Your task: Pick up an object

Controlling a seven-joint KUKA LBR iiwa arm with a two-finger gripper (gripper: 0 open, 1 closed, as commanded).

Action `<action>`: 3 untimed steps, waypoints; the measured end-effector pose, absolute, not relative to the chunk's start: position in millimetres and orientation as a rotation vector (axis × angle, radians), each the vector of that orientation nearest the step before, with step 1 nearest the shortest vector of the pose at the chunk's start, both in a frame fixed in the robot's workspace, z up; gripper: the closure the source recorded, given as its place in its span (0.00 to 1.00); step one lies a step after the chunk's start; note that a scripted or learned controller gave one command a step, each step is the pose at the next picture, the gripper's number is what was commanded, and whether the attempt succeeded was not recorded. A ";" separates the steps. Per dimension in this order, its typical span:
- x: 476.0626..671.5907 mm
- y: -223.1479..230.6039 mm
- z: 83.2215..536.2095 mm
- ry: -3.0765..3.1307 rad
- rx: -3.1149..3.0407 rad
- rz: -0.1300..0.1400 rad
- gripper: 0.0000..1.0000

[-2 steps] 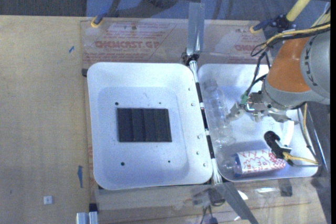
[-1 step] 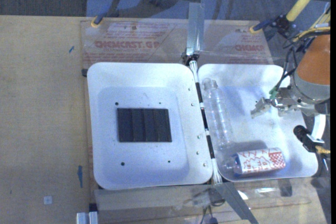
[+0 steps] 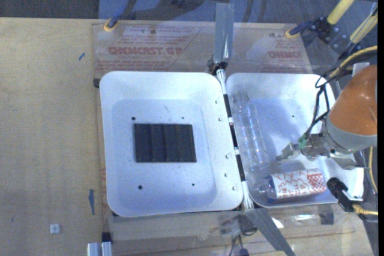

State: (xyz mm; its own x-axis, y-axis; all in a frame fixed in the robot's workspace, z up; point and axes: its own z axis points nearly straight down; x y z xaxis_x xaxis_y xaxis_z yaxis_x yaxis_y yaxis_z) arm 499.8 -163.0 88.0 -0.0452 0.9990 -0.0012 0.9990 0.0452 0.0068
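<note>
- Leftmost, the left bin sits on the wooden bench. It holds one thing: a dark ribbed rectangular pad, lying flat near the middle of the floor, well apart from every wall.
- That pad lies so low that I judge two fingers would find little edge to close around, which makes it a poor target.
- Next, toward 3 o'clock from the pad, the right bin butts against the left one along their shared rim.
- Just inside that rim lies a clear plastic bottle, on its side, its length running from about 12 o'clock to 6 o'clock. It is hard to see against the white floor.
- At roughly 5 o'clock from the bottle, a red-and-white patterned cylinder lies on its side along the bin's near wall, close to the bottle's lower end; whether they touch I cannot tell.
- Further right, the gripper reaches in from 3 o'clock, under the orange band. It sits between the bottle and the cylinder, just above the cylinder.
- Whether it is spread or closed I cannot tell; nothing is visibly held in it.
- Judging by its position, either the bottle or the cylinder is the likely pick, and both round shapes could roll away when pinched.
</note>
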 end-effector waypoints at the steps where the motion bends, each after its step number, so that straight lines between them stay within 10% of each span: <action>1: 558.4 -220.8 124.7 2.272 2.167 0.007 0.00; 2: 485.4 -223.6 148.1 2.098 2.341 -0.001 0.00; 3: 480.9 -122.7 88.9 2.242 2.189 0.003 0.00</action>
State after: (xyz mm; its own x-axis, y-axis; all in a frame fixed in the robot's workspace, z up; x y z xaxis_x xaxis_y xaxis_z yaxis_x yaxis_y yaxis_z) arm 480.9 -122.7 88.9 -0.0237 0.9997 -0.0043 0.9997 0.0237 0.0071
